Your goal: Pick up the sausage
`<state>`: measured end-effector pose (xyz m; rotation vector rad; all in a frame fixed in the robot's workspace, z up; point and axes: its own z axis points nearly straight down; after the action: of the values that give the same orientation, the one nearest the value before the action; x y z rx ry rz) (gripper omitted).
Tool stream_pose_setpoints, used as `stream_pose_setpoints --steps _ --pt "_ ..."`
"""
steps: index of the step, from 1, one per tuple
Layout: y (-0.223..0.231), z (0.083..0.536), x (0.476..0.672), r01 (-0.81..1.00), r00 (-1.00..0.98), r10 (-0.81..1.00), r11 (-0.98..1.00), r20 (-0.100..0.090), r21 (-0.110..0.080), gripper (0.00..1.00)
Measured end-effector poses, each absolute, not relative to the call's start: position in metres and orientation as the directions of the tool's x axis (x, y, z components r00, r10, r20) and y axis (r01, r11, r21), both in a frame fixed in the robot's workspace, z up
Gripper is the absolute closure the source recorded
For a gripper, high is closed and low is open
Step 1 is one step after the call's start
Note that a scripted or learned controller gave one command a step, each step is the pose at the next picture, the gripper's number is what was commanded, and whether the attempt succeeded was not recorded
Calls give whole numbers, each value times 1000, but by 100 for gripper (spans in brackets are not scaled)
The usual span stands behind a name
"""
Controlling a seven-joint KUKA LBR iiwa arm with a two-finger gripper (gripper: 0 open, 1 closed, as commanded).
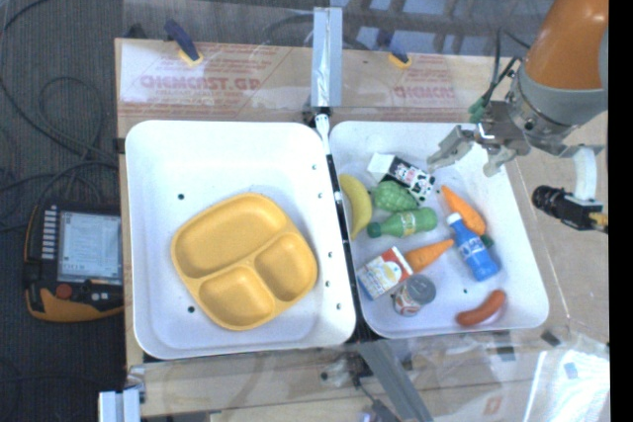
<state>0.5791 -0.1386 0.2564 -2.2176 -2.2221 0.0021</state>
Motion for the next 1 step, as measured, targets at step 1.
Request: stream_pose_setpoints --steps 1 --pt "-121 105 500 1000 -31 1000 31 2 -5 0"
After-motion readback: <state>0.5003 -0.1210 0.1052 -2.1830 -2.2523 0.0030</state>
